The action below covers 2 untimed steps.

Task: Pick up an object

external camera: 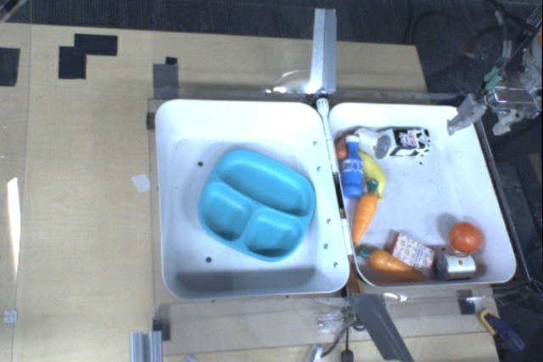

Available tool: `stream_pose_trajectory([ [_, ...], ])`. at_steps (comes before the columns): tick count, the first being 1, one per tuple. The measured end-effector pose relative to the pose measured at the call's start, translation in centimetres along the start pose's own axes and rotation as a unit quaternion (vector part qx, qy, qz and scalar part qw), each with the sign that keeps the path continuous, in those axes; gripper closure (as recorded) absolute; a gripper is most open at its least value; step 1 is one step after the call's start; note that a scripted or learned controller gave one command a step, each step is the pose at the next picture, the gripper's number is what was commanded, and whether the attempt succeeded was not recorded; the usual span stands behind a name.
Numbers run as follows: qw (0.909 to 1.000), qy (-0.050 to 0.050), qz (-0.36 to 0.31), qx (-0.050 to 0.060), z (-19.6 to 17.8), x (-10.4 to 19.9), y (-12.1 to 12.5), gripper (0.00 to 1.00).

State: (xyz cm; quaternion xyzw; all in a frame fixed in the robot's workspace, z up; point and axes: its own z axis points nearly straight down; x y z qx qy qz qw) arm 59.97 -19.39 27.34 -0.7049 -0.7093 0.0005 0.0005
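No single target stood out, so the candidates were the items gathered in the right-hand shallow white bin [488, 182]. Along its left wall lay a blue plastic bottle with a white cap [352, 174], with a yellow banana-shaped toy [372, 174] touching its right side and a small orange-red round object [341, 152] just behind it. Below the bottle an orange toy carrot [363, 218] pointed toward the near edge. A small black-and-white printed carton [411, 140] rested near the far wall, with a grey-and-white lump [377, 142] just to its left.

In the near right corner sat a round orange-red ball-like fruit [465, 236], and just in front of it a short grey metal can [456, 267] on its side. Beside the can lay a red-and-white patterned packet [412, 251], partly over a second orange carrot-shaped toy [392, 264].

The left-hand white bin [182, 148] held a blue plastic divided plate with three compartments [256, 203].

The grey metal two-finger gripper [488, 108] hovered at the far right corner of the right bin, apart from every item; whether its jaws were open or closed could not be told.
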Motion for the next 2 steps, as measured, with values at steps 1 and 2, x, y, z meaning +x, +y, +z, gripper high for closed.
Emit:
stream_pose_trajectory([
  [1,1.0000,0.000,-0.004,-0.001,-0.9,0.1,0.2,1.00],
  [2,0.9997,-0.001,-0.023,-0.002,-11.4,1.6,3.4,1.00],
])
